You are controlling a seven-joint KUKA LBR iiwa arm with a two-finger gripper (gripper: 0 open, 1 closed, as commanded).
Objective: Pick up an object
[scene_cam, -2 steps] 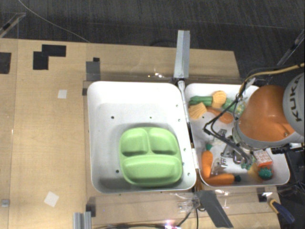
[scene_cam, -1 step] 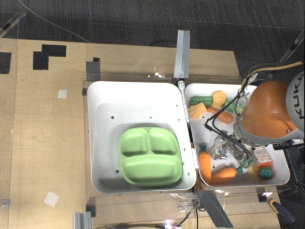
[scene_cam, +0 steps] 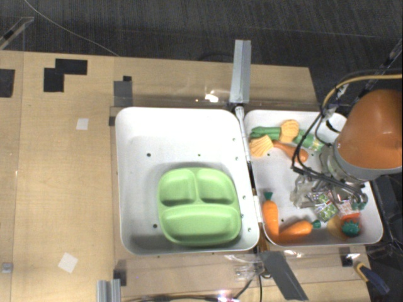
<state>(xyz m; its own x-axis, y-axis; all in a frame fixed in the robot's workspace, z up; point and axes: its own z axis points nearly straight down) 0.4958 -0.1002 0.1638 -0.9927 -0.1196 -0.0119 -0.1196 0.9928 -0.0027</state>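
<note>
1. The claw (scene_cam: 327,197) hangs low in the right bin (scene_cam: 378,231); I cannot tell its opening.
2. Toy carrots (scene_cam: 271,216) lie near its left.
3. Best to centre over one carrot, clear of neighbours.

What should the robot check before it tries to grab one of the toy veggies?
1. Toys within reach in the right bin: ok, two orange carrots lie at its near left corner.
2. Pincer over that bin: ok, it hangs above the bin's middle.
3. Pincer open or shut: cannot tell, wires and metal parts blur together.
4. Anything already held: cannot tell, nothing shows clearly between its fingers.
5. Pincer right above one toy: not ok, the carrots lie to its left.
6. Green tray out of the way: ok, it sits in the left bin.
</note>
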